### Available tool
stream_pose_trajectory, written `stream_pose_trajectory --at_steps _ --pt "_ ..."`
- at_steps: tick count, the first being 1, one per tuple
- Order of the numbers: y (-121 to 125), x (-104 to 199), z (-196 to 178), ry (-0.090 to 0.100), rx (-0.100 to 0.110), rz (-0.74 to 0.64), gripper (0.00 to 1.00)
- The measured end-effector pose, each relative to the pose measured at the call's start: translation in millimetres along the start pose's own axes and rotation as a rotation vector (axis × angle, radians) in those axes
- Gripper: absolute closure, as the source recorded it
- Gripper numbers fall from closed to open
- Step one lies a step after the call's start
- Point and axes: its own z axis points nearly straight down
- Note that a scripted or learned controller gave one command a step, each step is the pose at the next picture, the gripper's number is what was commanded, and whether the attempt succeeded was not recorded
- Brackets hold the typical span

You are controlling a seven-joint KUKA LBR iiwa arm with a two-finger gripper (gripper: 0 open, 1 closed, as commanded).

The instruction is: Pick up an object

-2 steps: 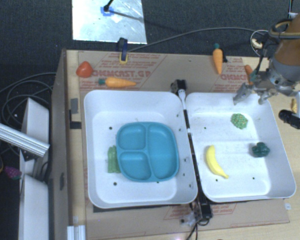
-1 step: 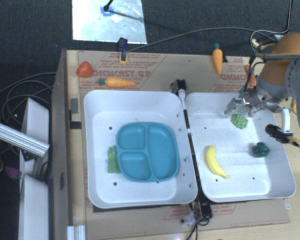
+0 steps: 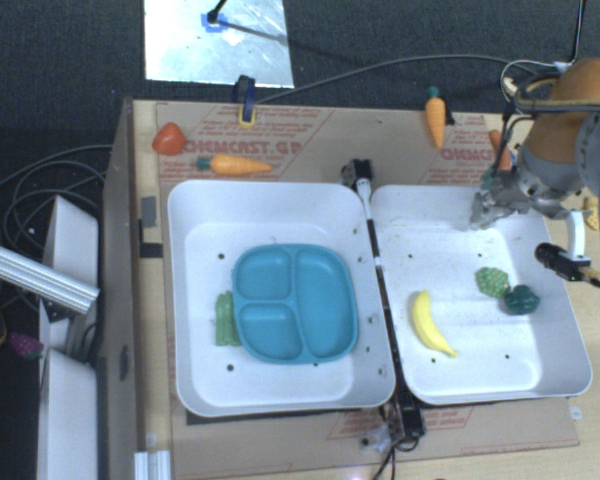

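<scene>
A yellow banana [image 3: 431, 323] lay in the right-hand white bin [image 3: 560, 368], near its left wall and slightly toward the front. To its right, well apart from it, sat a light green leafy piece [image 3: 492, 281], and just beside that, touching or nearly touching it, a darker teal-green lump [image 3: 521, 300].

The gripper [image 3: 490, 208] hung over the back part of the same bin, near its far rim and well apart from all three items. Nothing was between its fingers; whether they were spread or closed could not be told from this angle. The grey arm [image 3: 570, 138] with its orange band reached in from the right edge.

The left-hand white bin [image 3: 195, 258] held a blue divided plate [image 3: 294, 302] with three compartments, lying near the middle. A green strip-shaped object [image 3: 225, 320] lay against the plate's left edge.

Behind the bins, on the cardboard-covered bench [image 3: 310, 128], rested a toy carrot [image 3: 232, 165] lying flat, a round orange-red toy [image 3: 168, 139] to its left, and another carrot [image 3: 436, 118] standing more upright beyond the right bin. Cables trailed across the dark floor at the left.
</scene>
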Motion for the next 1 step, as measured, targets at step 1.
stream_pose_trajectory --at_steps 1 --pt "-0.1 0.0 0.2 0.0 0.0 0.0 0.0"
